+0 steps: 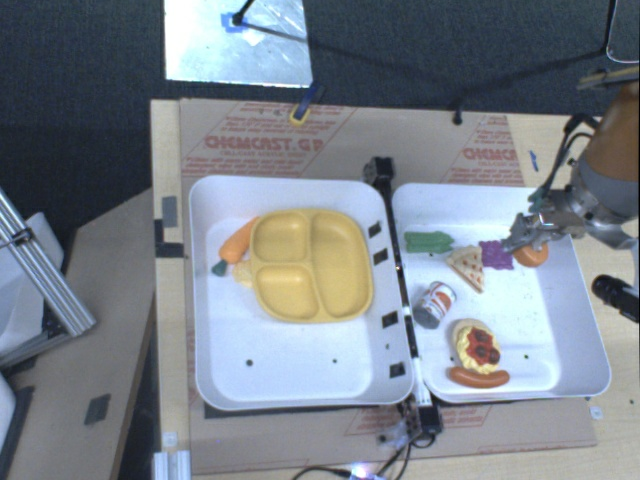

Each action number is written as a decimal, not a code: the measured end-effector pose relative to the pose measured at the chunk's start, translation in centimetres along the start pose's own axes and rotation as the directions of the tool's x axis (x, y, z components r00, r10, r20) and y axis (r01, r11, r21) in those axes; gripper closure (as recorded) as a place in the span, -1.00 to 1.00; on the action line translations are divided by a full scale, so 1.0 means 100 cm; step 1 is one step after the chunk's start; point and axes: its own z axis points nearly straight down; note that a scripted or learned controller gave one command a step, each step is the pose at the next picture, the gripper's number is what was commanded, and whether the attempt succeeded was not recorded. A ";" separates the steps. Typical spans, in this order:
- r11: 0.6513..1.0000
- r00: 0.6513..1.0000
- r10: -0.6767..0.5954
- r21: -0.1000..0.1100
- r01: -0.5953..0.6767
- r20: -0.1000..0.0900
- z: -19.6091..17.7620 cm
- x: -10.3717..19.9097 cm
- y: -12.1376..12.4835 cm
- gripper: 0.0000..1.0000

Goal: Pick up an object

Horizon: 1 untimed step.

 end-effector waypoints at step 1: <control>1.000 1.000 0.000 0.001 0.000 0.000 0.008 0.041 0.033 1.00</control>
